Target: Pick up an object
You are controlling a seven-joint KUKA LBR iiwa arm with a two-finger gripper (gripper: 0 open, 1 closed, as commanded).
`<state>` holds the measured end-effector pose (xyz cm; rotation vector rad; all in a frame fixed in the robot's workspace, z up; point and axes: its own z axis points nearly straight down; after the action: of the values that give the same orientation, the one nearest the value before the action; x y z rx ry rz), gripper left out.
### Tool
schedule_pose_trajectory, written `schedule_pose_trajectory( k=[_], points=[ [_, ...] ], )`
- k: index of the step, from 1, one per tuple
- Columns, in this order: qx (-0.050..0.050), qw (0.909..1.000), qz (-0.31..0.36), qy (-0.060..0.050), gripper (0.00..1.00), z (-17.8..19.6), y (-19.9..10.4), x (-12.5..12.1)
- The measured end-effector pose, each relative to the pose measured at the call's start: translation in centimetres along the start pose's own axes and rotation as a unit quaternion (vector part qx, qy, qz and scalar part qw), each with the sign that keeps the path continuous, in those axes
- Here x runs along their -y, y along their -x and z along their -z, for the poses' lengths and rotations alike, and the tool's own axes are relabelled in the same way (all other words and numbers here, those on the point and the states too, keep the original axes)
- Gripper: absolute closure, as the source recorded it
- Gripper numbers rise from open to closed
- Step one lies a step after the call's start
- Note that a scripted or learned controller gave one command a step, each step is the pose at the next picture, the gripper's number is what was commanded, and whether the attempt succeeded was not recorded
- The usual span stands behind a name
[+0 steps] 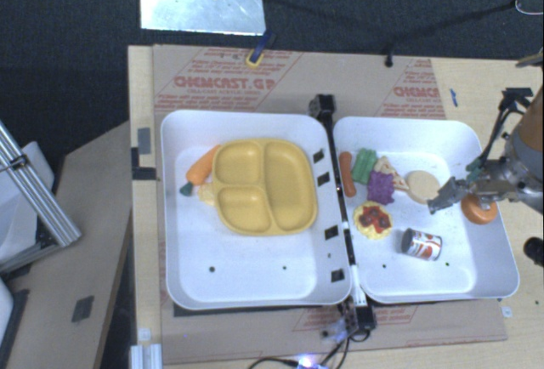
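In the right white bin point(476, 274), the grey two-finger gripper point(448, 194) hovers just beside the pale round cookie point(422, 184), its left neighbour; whether its fingers are apart, I cannot tell.

Tray point(259, 187) in left bin point(183, 274)

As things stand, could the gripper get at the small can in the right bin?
Probably yes. The gripper hangs just above the can, which lies on its side on bare bin floor; the pizza slice sits apart to its left.
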<state>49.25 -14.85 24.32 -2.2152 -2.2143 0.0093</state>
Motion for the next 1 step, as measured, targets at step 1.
schedule_pose_trajectory(
  k=[1],
  points=[
    [0.001, 1.0, 0.002, 0.006, 0.0, 0.59, -0.05, -0.24]
  ],
)
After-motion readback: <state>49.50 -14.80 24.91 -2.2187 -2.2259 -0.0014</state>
